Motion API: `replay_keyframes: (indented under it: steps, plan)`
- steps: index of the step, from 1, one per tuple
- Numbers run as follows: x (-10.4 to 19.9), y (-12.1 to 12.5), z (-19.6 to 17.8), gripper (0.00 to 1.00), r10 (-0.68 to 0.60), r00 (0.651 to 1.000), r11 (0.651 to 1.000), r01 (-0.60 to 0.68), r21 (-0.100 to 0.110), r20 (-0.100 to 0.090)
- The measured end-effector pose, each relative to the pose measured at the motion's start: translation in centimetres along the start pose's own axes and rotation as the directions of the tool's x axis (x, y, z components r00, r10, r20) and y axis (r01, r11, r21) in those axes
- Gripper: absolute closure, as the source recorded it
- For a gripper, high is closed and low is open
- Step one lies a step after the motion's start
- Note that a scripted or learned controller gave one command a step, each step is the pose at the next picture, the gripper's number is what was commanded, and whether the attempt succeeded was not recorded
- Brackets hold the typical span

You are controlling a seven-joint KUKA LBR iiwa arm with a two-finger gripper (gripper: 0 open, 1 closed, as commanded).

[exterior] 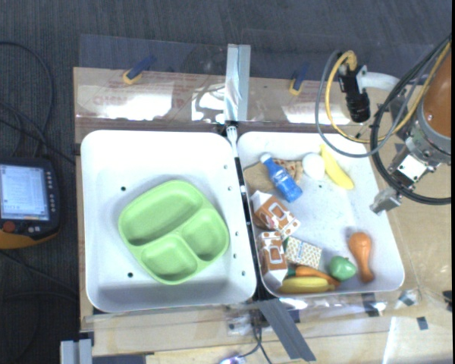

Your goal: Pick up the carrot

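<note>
The carrot (309,271) is a thin orange piece lying at the front of the right bin (379,226). It is wedged between a checkered packet (303,252) and a yellow banana (303,284), with a green fruit (341,267) at its right end. The gripper (387,198) hangs over the bin's right rim, up and to the right of the carrot and well apart from it. Nothing is seen held in it. The arm's orange band (440,101) sits at the right edge of the view.
Also in the right bin: an orange-brown drumstick-shaped toy (360,253), a blue bottle (280,178), a white egg (313,165), a second banana (337,171) and patterned boxes (275,214). A green divided plate (174,230) lies in the left bin (106,165). Cables (341,89) loop behind.
</note>
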State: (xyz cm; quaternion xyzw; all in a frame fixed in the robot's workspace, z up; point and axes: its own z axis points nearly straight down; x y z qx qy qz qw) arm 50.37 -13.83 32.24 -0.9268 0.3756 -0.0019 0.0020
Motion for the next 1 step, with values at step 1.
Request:
replay_keyframes:
  steps: [1]
  plan:
    - [3.13,2.68,4.88,1.00,-0.367,0.930,0.930,0.367,0.000,0.011]
